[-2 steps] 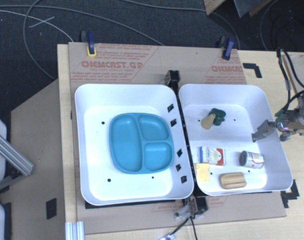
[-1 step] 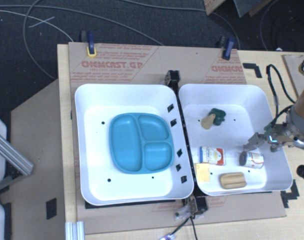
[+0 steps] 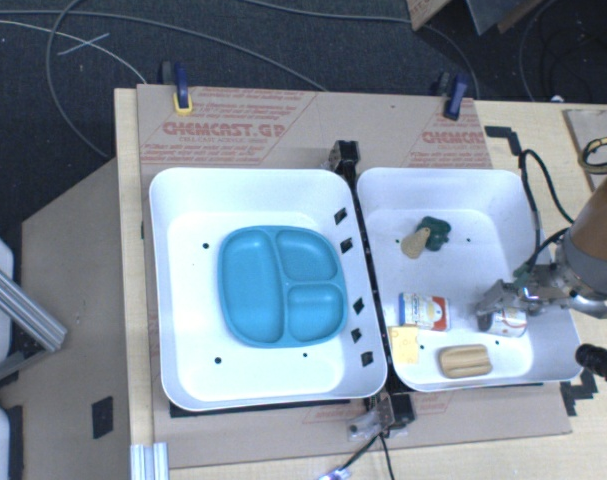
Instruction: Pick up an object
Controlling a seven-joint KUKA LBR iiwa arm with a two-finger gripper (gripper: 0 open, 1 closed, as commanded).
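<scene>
Left half of the frame: a white bin [image 3: 173,268] sits on the table [image 3: 123,268], which is covered by brown cardboard printed with red lettering. A blue divided plate [image 3: 281,286] with three compartments lies flat near the centre of this bin.

Centre: a black divider strip with clips runs between the two bins, which stand edge to edge.

Right half: the second white bin [image 3: 463,190] holds four loose items. A small brush with a tan handle and dark green head [image 3: 426,236] lies in its upper middle. A small white carton with red and blue print [image 3: 424,312] lies at the lower left of this bin, with a yellow block [image 3: 404,345] just below it, close to the carton. A tan, bun-shaped piece [image 3: 464,361] lies near the bin's lower edge, right of the yellow block.

Right edge: the arm enters low over the bin. The pincer [image 3: 503,310] hangs above the bin floor, right of the carton and above the tan piece. Whether it is wide or narrow cannot be told; nothing is seen between its tips.
</scene>
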